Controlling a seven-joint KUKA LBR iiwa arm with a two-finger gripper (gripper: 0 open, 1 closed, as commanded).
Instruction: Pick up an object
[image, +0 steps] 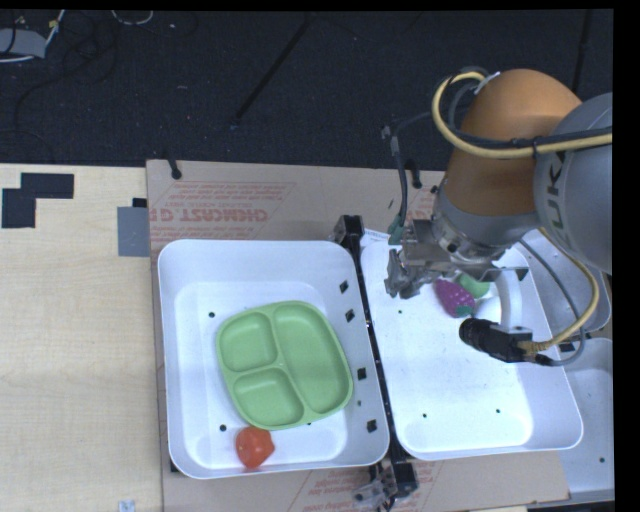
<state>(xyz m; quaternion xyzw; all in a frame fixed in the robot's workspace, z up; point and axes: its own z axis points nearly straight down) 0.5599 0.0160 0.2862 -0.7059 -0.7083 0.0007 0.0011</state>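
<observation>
White plastic is most of what I see from my seat: two shallow bins side by side on the bench, the left bin (185, 300) and the right bin (470, 400), divided by a dark strip with clips down the middle. In the left bin a pale green divided plate (285, 362) lies tilted, with three compartments, and just below its lower left corner a small red-orange object (254, 446) rests near the bin's front wall, close to the plate's rim; I cannot tell whether they touch. The arm (515, 140) comes in from my right, its orange band bulking over the upper part of the right bin, with yellow and grey cables looped around it. The gripper (405, 275) hangs low over the upper left part of the right bin, near the divider. Whether it is wide or narrow I cannot tell from this angle, since the wrist covers it. Just to its right, beside the wrist hardware, sits a purple object with a green end (458, 296), on the bin floor as far as I can judge, and partly hidden by the arm. A black cable fitting (495, 338) juts out below it. Both bins rest on a brown cardboard sheet (250, 200) over a light wooden bench (70, 330).
</observation>
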